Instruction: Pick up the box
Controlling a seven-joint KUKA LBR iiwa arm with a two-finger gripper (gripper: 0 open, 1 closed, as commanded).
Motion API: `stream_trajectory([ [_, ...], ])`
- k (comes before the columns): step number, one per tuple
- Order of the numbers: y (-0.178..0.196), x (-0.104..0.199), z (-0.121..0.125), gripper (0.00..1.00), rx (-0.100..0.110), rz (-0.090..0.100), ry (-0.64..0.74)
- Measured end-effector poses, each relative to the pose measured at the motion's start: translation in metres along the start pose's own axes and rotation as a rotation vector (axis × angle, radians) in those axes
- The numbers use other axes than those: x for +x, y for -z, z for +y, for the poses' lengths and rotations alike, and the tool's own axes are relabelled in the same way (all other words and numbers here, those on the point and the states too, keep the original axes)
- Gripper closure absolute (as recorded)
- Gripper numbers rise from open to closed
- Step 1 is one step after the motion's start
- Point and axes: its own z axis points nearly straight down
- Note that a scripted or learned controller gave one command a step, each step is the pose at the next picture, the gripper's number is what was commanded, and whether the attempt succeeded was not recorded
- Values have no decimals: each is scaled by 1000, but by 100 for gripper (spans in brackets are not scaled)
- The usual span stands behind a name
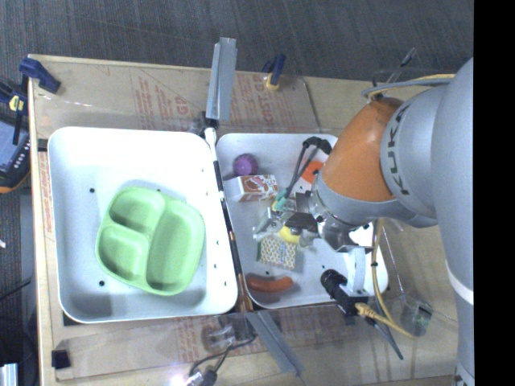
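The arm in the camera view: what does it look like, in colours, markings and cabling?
The arm is a thick, rounded grey body with a glossy orange band above the wrist, and dark "KUKA" lettering runs along the grey shell beside that band. At the wrist sits darker metal gripper hardware. A yellow cable and thin dark wires trail below it.

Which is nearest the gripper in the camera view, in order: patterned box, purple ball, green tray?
From the gripper:
1. Patterned box, right bin, just below it.
2. Purple ball, right bin, top left corner.
3. Green tray, left bin.
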Motion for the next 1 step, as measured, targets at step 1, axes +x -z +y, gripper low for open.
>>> stream_trajectory([
  [1,-110,-21,5,0,-5,0,87],
])
